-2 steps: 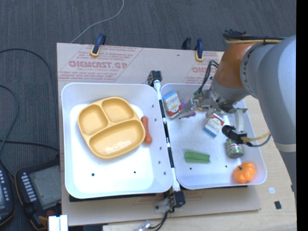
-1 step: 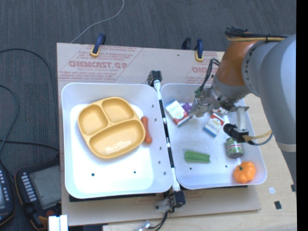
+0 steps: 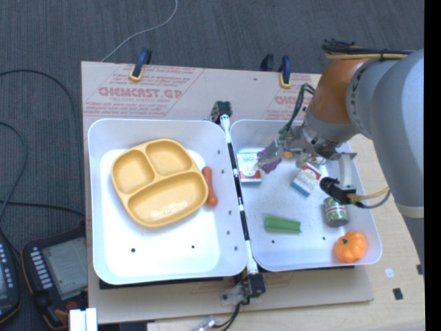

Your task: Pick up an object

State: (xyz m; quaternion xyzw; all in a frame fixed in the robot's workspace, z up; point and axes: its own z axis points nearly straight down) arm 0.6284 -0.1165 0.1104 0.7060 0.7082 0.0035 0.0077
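Camera view, near to far: I note a pumpkin [image 3: 350,246], tin [image 3: 335,212] and green piece [image 3: 282,224] in the right bin [image 3: 303,257]; farther, the pincer [image 3: 286,149] over a purple item [image 3: 270,161], grip unreadable. Yellow tray [image 3: 160,181] left. Board [image 3: 138,95] reads "GIEMCAST".

Two bins [image 3: 103,254], one tray [image 3: 160,182], one carrot [image 3: 210,186], one pumpkin [image 3: 350,246].
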